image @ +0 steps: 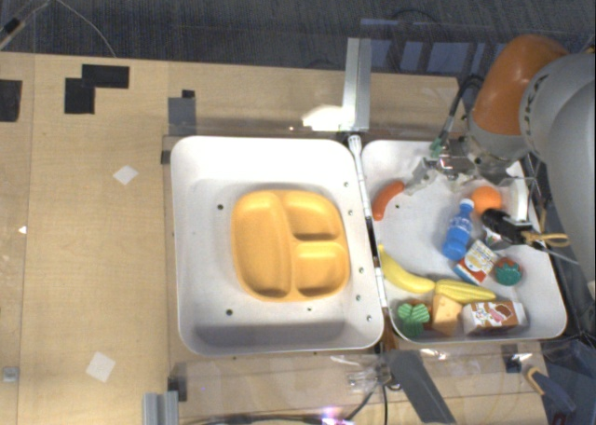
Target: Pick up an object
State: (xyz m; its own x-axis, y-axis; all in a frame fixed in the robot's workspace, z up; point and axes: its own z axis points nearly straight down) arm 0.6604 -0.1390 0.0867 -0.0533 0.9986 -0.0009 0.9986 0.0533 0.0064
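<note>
My gripper (450,168) hangs over the far part of the right bin (557,321), below the orange wrist band. Just left of it lies a red-orange pepper-like piece (386,198). An orange ball (487,198) sits just to its right and nearer the front. A blue bottle (458,230) stands in front of the gripper, apart from it. Nothing shows between the gripper's tips.
The right bin also holds a banana (405,274), a yellow block (466,291), a green piece (413,315), a cheese wedge (447,314), a brown carton (491,317), a small red-and-white carton (478,262) and a teal ball (507,272). The left bin (196,255) holds a yellow compartment tray (287,241).
</note>
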